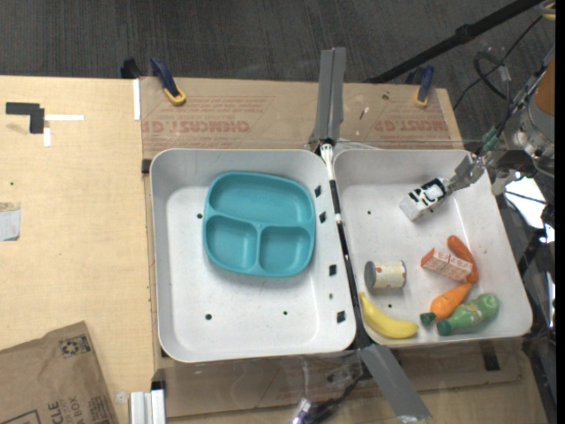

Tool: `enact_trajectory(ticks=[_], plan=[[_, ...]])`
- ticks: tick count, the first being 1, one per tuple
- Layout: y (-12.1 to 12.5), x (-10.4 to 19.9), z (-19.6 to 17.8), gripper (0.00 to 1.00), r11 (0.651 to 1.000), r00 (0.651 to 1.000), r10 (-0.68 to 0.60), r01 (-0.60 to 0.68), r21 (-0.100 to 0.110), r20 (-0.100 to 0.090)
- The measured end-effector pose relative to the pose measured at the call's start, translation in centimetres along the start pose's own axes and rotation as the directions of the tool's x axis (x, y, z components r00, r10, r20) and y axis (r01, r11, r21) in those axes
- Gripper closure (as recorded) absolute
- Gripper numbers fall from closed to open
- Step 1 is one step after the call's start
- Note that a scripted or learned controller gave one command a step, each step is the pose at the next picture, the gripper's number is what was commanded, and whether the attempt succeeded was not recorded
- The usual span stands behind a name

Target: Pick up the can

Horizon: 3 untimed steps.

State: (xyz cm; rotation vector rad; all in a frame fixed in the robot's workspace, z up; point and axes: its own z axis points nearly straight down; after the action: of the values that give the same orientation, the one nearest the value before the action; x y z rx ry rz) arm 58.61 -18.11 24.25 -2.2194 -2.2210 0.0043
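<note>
The can (386,275) lies on its side in the right bin (388,179), close to that bin's left wall and toward its near edge, one round end facing left. Just in front of it, in the near left corner, lies a yellow banana (386,321), near the can but seemingly not touching it.

The gripper (424,198) is over the far half of the same bin, roughly at its middle, well apart from the can. It comes in on a thin grey arm (465,171) from the bin's far right corner. Whether its fingers are apart or together cannot be told (the tip reads only as a small white and black block with a green mark), and nothing shows between them.

Along the right side of that bin sit a small red and white carton (445,263), an orange carrot (463,255) resting against it, a second carrot (449,299) nearer the front, and a green bottle (469,315) lying in the near right corner, just beside that second carrot.

The left bin (177,325) holds a teal tray (259,223) with three compartments, set toward the bin's far edge. Both bins rest on the bench (71,263), where brown cardboard (53,374) lies at the near left corner.
</note>
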Motion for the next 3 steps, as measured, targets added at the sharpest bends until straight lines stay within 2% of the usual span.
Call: enact_trajectory(ticks=[1,2,3], plan=[[3.7,2.4,15.0,0.00,0.987,0.987,0.160,-0.160,-0.004,0.000],[3.9,-1.6,13.2,0.00,0.979,0.979,0.202,-0.202,0.010,-0.022],[7.7,-0.9,14.4,0.00,0.977,0.977,0.214,-0.214,0.013,-0.024]])
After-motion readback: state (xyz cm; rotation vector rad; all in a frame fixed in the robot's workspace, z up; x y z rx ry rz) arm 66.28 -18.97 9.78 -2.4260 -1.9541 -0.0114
